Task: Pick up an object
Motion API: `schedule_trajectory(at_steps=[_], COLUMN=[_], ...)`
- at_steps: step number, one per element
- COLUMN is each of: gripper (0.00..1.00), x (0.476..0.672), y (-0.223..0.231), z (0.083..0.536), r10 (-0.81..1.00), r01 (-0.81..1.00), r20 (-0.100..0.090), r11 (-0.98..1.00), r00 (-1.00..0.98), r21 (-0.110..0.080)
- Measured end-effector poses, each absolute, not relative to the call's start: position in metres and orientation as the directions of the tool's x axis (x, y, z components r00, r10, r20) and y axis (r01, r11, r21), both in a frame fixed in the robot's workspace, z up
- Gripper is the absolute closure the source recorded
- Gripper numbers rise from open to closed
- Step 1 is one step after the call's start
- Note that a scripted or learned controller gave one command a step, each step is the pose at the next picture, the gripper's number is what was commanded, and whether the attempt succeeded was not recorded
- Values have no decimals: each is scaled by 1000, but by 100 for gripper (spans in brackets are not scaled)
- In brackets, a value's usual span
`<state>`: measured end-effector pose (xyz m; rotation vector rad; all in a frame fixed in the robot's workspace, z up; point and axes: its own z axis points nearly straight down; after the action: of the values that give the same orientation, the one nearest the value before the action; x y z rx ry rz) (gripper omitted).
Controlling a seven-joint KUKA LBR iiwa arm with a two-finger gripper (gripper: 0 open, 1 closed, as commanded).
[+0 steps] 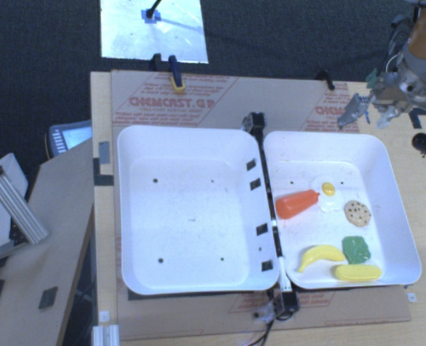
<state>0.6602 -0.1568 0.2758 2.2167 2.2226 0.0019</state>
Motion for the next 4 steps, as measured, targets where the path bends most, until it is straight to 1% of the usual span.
schedule_trajectory(at_steps=[1, 2, 3, 4], gripper=[0, 100, 100, 100], x=[642, 642, 611, 601], y=[-138, -139, -66, -11], z=[470, 470, 461, 434], r10=[1000, 1000, 1000, 1000], r01=[1000, 1000, 1000, 1000], r20=[-4, -3, 2, 1], r11=[7, 9, 10, 8], r00=[-7, -9, -10, -8], r21=[22, 8, 0, 0])
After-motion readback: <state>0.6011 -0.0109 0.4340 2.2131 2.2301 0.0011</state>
